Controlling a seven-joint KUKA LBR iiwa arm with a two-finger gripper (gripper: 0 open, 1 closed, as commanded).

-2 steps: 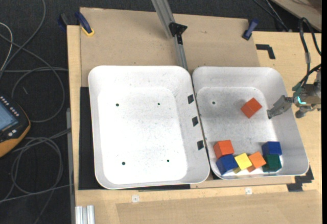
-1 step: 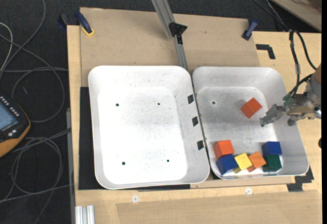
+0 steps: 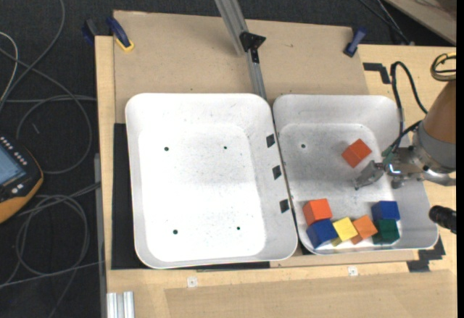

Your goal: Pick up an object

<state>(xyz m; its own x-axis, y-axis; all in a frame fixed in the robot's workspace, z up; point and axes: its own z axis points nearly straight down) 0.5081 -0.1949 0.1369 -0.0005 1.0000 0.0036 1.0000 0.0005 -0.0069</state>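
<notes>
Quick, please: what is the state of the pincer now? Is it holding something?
Pincer: over the right bin, just below the orange block; nothing between its fingers; open or closed cannot be told.

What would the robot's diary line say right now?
gripper: over right bin, nothing seen between fingers | nearest: lone orange cube | other cubes: clustered at bin's near edge | pick: not yet done

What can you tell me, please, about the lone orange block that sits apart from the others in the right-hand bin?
The orange block is a small cube, matte, of what looks like painted wood or foam. It rests on the floor of the right bin, turned at an angle to the bin's walls, apart from the cluster of blocks at the near edge. The gripper is just below and right of it, not touching.
</notes>
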